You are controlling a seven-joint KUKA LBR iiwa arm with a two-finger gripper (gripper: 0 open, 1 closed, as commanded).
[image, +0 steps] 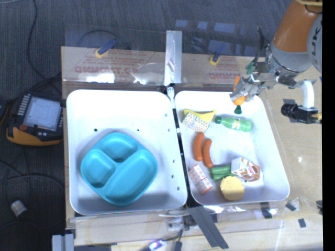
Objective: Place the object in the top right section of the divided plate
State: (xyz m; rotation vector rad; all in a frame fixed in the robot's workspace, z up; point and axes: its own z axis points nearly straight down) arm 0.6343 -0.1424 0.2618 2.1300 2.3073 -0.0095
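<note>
The blue divided plate [119, 166] lies in the left bin [78, 109]; its sections hold nothing. My gripper [247, 89] hangs over the far edge of the right bin [275, 156], near its back right corner. It is shut on a small orange carrot-like toy [240, 98], whose green tip points down toward the bin floor. The toy is lifted off the floor, just above and behind the green bottle [234, 123].
The right bin also holds a yellow wedge [201, 113], a patterned packet [193, 122], two orange sausages [202, 148], a green piece [220, 170], a yellow lump [232, 188], a small carton [246, 169] and a red-white packet [200, 178]. A ridge [178, 140] divides the bins.
</note>
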